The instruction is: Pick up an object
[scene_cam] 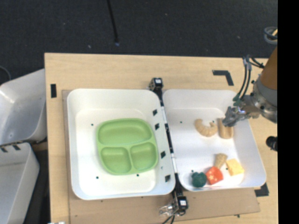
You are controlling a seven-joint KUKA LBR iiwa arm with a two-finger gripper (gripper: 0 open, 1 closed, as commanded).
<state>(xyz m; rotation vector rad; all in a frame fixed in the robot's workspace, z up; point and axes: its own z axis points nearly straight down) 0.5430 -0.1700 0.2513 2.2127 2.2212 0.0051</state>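
- The gripper (pixel 231 117) hangs over the right bin (pixel 187 107), near that bin's right wall, at the end of the arm (pixel 267 90) that comes in from the right edge.
- Whether it is released or clenched cannot be told; its tip is a small blur of grey metal against the white.
- Just under and beside the tip stands a short tan cylinder (pixel 225 129), seemingly touching or overlapped by the tip; nothing can be made out between any gripping parts.
- Immediately left of that lies a curved beige piece (pixel 205 128), shaped like a crescent, close to the tan cylinder.
- Nearer the viewer, along the bin's near wall, sits a cluster: a dark green lump (pixel 198 179), a red tomato-like piece (pixel 214 175), a small tan wedge (pixel 220 160) just behind it, and a yellow block (pixel 234 167) to the right.
- The left bin (pixel 79 125) holds a light green divided tray (pixel 126 146) with one long compartment on the far side and two smaller ones on the near side.
- Both bins rest side by side on a pale wooden bench (pixel 103 71).
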